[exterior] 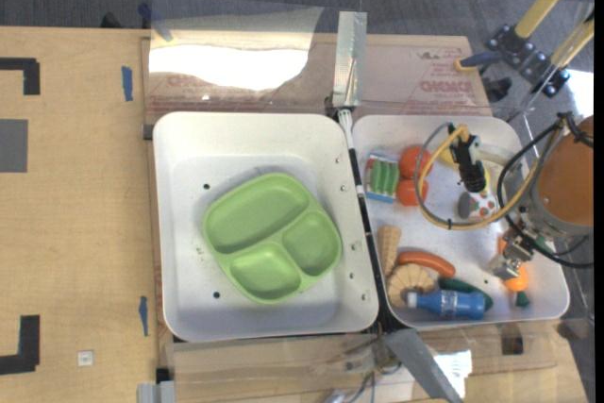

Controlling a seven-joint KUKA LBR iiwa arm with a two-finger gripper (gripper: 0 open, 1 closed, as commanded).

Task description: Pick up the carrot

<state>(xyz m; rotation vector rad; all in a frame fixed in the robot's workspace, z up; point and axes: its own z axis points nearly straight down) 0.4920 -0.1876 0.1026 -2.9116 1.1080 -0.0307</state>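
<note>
1. Camera view cuts off most of the arm at the right edge; its orange band shows, the wrist is partly lost among cables.
2. Gripper sits low over the right bin, near its right wall; whether the fingers are spread or closed I cannot tell.
3. Carrot lies well to the left of the fingers, orange, its dark green top pointing toward them, just above a blue bottle.
4. Small orange pieces right at the fingertips are too blurred to identify.
5. Red print on the cardboard behind the bins is unreadable.
6. Left bin holds a green divided plate.
</note>
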